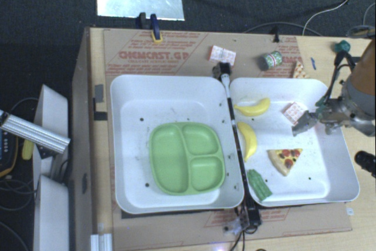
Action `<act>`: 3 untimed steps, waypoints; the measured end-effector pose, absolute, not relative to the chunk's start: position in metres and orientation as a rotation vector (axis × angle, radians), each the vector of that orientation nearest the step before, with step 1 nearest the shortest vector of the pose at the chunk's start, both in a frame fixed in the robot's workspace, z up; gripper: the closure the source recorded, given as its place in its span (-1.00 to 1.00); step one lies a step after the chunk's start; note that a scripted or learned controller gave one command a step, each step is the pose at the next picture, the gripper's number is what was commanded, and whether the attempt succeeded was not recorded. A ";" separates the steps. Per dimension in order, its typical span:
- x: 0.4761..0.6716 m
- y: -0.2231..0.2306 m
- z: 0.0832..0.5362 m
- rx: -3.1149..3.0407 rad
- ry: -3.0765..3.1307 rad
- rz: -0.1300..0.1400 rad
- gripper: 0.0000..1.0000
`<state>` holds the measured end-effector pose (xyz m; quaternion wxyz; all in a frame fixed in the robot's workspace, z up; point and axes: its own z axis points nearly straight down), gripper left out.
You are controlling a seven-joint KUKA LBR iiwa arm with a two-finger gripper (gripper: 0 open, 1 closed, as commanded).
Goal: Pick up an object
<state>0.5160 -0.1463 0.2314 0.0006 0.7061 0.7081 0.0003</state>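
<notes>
Tool (305,122), grip state can't tell, sits low in your rt bin (338,188) w/ pizza slice (286,159) just below it, prob lining up a pick.

Small can (272,60) on cardboard (176,53)

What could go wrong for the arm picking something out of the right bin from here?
The gripper hangs between the small pink-and-white packet and the pizza slice, so a slightly off descent might nudge one rather than grasp it. The packet looks flat and may be hard to get under. The green piece and the lower banana lie close to the right bin's inner wall, which could block a grasp.
</notes>
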 end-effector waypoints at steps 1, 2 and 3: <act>0.559 -0.094 0.130 2.219 2.228 -0.001 -1.00; 0.575 -0.088 0.092 2.213 2.219 0.009 -1.00; 0.629 -0.090 0.091 2.207 2.208 0.006 -1.00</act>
